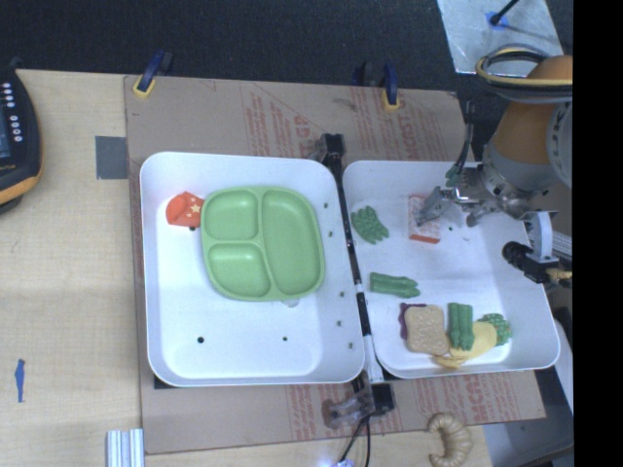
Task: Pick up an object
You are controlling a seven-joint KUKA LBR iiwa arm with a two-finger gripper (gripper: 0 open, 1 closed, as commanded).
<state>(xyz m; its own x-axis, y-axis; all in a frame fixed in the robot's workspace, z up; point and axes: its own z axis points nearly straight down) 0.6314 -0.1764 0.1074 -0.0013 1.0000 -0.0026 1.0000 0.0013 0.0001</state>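
My gripper [435, 208] hangs low over the upper middle of the right bin [526, 358], reaching in from the right. Directly under and beside it lies a small pink and white flat piece with a red edge [424, 233]; I cannot tell whether the two touch. In the same bin lie a ruffled green leaf piece [369, 225], a green bean pod [393, 284], a slice of brown toast [424, 329], an upright green piece [459, 325] and a yellow piece [475, 348] with a green floret [496, 327].
The left bin [175, 348] holds a green divided plate [263, 243] with a red piece [183, 209] at its left edge. Clamps stand between the bins at the top [333, 147] and bottom [355, 407]. A beige curled item [450, 438] lies outside, below the right bin.
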